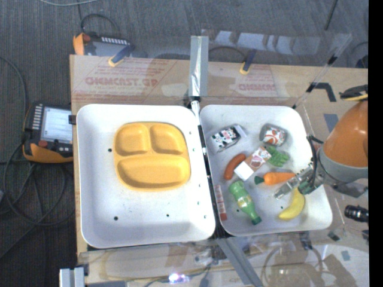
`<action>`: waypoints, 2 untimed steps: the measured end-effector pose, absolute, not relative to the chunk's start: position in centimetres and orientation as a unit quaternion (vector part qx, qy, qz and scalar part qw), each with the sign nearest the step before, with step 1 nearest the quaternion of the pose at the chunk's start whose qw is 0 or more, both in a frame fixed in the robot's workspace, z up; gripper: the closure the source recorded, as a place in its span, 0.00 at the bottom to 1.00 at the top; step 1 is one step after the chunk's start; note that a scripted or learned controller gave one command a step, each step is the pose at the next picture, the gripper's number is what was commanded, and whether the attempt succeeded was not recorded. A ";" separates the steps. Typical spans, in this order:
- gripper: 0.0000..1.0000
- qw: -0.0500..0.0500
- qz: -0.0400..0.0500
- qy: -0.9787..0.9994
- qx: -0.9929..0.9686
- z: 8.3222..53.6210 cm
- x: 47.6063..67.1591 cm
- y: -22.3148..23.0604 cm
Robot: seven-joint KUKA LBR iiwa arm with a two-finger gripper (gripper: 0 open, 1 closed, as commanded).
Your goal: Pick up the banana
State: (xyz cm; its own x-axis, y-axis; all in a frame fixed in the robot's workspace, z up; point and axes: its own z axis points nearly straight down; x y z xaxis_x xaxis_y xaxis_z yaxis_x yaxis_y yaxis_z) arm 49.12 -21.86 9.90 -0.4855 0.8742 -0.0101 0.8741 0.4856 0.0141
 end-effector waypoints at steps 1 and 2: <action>1.00 0.005 0.003 0.752 0.659 9.1 48.8 -22.2; 1.00 0.004 0.004 0.753 0.658 9.9 48.9 -22.1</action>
